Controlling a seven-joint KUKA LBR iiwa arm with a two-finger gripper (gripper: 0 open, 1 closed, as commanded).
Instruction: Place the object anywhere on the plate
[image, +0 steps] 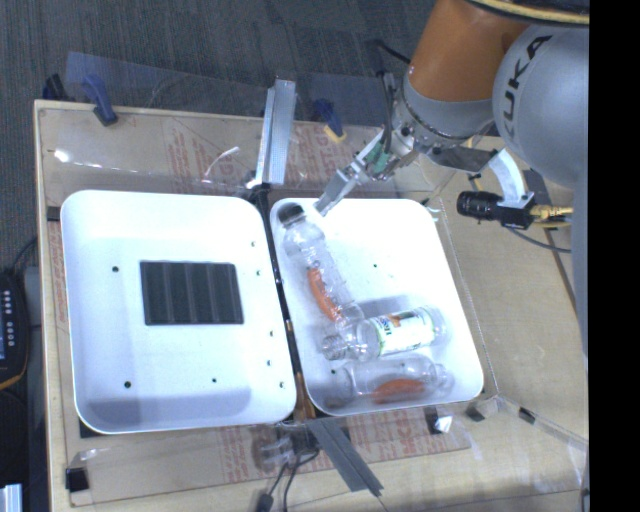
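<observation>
Bottles are seen in the right bin (455, 300), three of them, all clear plastic and lying on their sides. One long bottle (318, 270) runs along the bin's left wall, its dark cap at the far corner; the gripper (330, 198) is placed just above and right of that cap, at the bin's far rim, and nothing is seen between its fingers. Whether they are apart or together cannot be told. A labelled bottle (395, 333) and a third bottle (400, 380) are piled near the front. One dark ribbed plate (191, 293) lies in the left bin (100, 390), well apart from the bottles. Bottle outlines are blurred where they overlap.
</observation>
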